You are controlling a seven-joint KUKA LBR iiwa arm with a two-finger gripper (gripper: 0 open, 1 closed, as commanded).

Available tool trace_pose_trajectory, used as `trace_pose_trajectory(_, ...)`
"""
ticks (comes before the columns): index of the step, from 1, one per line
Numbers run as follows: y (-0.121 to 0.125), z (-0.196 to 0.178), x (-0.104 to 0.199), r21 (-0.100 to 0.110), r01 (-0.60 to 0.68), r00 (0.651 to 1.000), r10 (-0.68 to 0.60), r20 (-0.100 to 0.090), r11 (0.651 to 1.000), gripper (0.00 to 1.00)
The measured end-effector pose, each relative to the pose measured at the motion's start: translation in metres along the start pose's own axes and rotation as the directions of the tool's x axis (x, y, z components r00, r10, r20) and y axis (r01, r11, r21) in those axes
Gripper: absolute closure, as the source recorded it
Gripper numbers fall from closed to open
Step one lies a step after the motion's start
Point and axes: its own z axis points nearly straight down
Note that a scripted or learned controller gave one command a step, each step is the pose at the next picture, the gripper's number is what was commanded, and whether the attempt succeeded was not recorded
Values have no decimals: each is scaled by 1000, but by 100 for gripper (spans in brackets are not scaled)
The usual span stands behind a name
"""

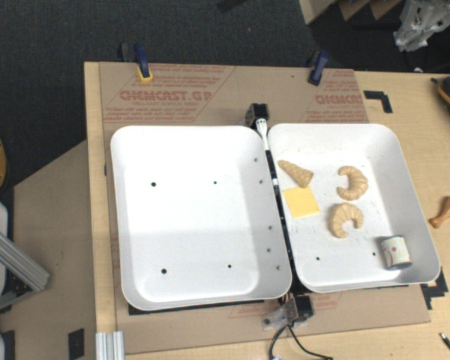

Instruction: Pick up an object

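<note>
The right bin (390, 145) holds several small items. A tan cone-shaped pastry (296, 173) lies near its left wall, with a yellow square block (301, 202) just below it. Two croissants sit in the middle, one (352, 182) above the other (346, 218). A small silver-and-white cylinder (395, 251) lies on its side at the bin's front right corner. My gripper (426, 21) is a grey metal shape at the top right, far behind the bins and well away from every item.
The left bin (187, 208) sits beside the right one on a brown board (210, 88) held by blue clamps (142, 62). An orange object (444, 212) pokes in at the right edge. Cables (289, 328) run out at the front.
</note>
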Motion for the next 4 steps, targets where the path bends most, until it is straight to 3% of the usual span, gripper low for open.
trace_pose_trajectory(1,-92,10,64,13,1,1000,-1,-3,1000,100)
trace_pose_trajectory(2,-122,3,116,13,0,1000,0,-1,1000,100)
trace_pose_trajectory(4,-120,5,205,10,-1,1000,1,-1,1000,100)
